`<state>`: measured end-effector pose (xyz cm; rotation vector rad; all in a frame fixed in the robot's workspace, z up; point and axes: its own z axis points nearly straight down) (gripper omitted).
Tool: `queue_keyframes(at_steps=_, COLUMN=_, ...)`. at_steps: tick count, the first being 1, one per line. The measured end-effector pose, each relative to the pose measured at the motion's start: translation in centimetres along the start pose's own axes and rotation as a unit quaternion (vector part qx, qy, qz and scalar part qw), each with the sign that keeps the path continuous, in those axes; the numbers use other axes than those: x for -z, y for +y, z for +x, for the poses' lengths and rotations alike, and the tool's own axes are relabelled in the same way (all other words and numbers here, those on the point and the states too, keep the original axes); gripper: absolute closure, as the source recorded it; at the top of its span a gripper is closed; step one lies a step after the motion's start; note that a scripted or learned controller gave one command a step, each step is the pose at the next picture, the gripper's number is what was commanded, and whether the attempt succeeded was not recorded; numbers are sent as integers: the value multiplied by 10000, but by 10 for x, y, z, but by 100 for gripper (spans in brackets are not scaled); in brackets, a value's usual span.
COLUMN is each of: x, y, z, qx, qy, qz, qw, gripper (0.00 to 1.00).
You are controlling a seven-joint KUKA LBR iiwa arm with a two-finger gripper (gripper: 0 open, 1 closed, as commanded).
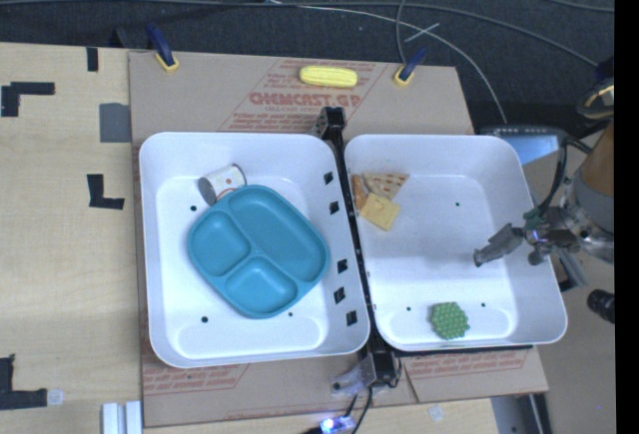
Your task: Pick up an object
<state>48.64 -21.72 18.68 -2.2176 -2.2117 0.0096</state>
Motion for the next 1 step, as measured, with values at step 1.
queue_keyframes(at_steps=1, x=4, y=3, z=0, qx=14, qy=-14, qz=-46, qw=10000, gripper=0)
